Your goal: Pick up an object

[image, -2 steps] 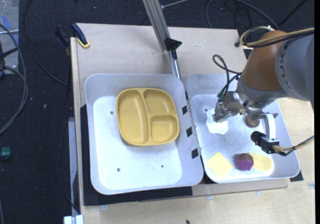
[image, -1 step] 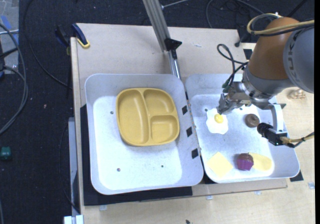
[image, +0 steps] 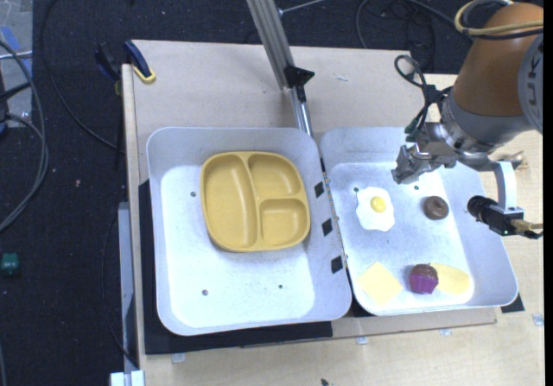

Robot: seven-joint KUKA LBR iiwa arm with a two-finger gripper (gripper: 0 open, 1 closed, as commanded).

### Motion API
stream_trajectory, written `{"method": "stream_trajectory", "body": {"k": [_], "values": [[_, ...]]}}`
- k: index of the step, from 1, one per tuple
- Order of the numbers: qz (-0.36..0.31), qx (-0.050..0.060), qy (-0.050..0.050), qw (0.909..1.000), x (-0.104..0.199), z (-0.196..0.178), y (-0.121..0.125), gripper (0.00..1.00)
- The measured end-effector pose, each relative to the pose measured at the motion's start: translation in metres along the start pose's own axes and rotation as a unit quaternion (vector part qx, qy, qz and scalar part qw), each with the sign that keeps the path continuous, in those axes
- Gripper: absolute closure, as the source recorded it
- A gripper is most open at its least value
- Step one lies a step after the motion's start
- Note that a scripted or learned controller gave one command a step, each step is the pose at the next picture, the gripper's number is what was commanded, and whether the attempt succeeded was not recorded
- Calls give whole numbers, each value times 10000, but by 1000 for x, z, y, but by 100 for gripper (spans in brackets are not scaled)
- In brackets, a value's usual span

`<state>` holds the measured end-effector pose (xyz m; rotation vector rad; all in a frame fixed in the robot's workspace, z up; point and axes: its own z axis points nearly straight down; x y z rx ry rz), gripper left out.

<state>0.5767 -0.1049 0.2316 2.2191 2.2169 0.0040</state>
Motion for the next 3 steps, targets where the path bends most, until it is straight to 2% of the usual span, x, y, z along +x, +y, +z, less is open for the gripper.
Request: {"method": "stream_trajectory", "body": {"k": [1,3], "values": [[-19,-3,2,10000,5,-45,6,100],[-37,33,11,10000,98,-45,-23,100]]}}
